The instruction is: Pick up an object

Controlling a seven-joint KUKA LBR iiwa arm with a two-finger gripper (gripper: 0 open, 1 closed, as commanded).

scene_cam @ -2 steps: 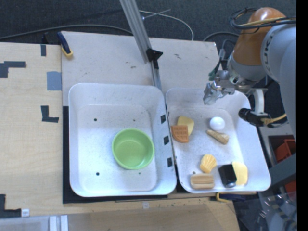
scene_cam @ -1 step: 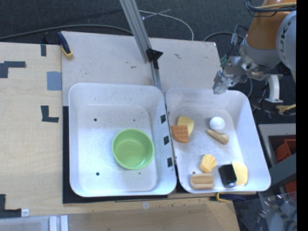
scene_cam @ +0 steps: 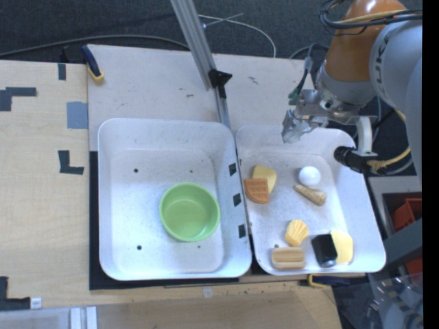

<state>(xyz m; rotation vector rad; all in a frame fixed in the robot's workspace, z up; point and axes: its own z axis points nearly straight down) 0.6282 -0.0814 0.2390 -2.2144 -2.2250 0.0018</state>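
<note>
Pretty even overhead light, bright on the 2 white bins (scene_cam: 171, 132), no harsh glare. Soft shadow inside the green bowl (scene_cam: 190, 212). Whole frame's a bit soft and grainy, far floor goes dark.

Surface (scene_cam: 41, 204): light wood at left w/ grey tape marks (scene_cam: 77, 114), white panel (scene_cam: 147, 81) at back. Two white bins side by side on it, left bin (scene_cam: 113, 252) & right bin (scene_cam: 370, 214), rims touching. Yellow-blue clamp (scene_cam: 92, 64) at panel's back-left corner.

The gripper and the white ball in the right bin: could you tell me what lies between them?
Nothing: in the camera view, bare white bin floor separates the gripper from the white ball.
</note>
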